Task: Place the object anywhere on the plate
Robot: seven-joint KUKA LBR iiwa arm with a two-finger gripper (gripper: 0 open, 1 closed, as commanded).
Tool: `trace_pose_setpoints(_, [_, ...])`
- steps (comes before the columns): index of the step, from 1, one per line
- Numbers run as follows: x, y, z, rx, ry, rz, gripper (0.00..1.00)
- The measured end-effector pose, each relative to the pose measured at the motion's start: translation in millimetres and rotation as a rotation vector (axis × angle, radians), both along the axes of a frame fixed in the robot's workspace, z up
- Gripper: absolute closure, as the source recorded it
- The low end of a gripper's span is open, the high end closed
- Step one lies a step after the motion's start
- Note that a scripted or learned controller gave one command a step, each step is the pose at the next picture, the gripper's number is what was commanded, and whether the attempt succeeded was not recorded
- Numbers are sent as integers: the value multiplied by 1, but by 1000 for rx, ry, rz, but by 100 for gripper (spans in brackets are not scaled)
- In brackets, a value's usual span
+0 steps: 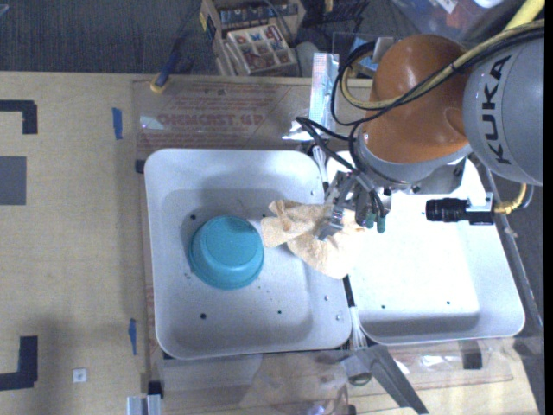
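A crumpled tan cloth (307, 234) lies at the right side of the left bin (173, 180), and its right end hangs over the wall between the two bins. A round blue plate (226, 251) rests in the middle of the left bin, just left of the cloth and touching its edge. My gripper (354, 220) hangs over the cloth's right end, above the dividing wall. It is open, with the left finger (333, 221) down on the cloth and the teal-tipped one to the right of it. The cloth is not pinched between the fingers.
The right bin (441, 292) sits under the arm's wrist, whose orange band (415, 102) covers the bin's far edge. Boxes and cables crowd the area behind the bins. Bare wooden bench stretches to the left.
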State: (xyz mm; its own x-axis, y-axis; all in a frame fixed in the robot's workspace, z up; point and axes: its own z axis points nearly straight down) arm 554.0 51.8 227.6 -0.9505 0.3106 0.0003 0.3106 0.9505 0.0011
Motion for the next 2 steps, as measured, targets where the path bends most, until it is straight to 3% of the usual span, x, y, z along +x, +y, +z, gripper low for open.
trace_pose_setpoints(1, [-24,42,-1,0,-1,314,100])
trace_pose_setpoints(2, [-24,42,-1,0,-2,313,0])
